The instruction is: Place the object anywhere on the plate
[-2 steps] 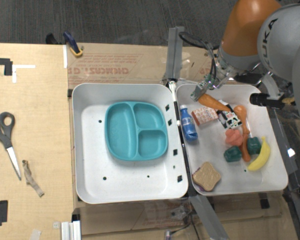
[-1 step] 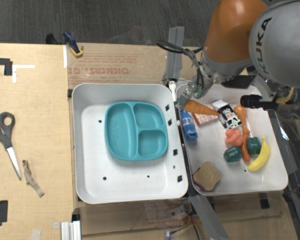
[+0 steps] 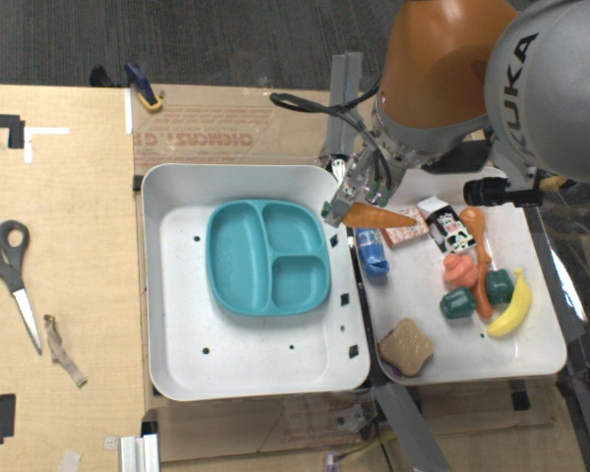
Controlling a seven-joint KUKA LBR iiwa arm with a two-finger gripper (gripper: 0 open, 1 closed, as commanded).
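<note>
A teal plate [image 3: 268, 257] with three compartments lies in the left white bin [image 3: 177, 352]. My gripper [image 3: 346, 203] hangs over the divider between the two bins, just beyond the plate's upper right corner. It is shut on the left end of an orange carrot [image 3: 383, 216]. The carrot sticks out to the right, over the right bin [image 3: 546, 357], and is lifted off the bin floor.
The right bin holds a blue bottle [image 3: 373, 254], a pink packet [image 3: 405, 232], a black-and-white toy [image 3: 446, 226], pink and green toy foods [image 3: 460, 283], a banana [image 3: 511, 308] and a bread slice [image 3: 405, 347]. Scissors [image 3: 10, 264] lie on the bench at far left.
</note>
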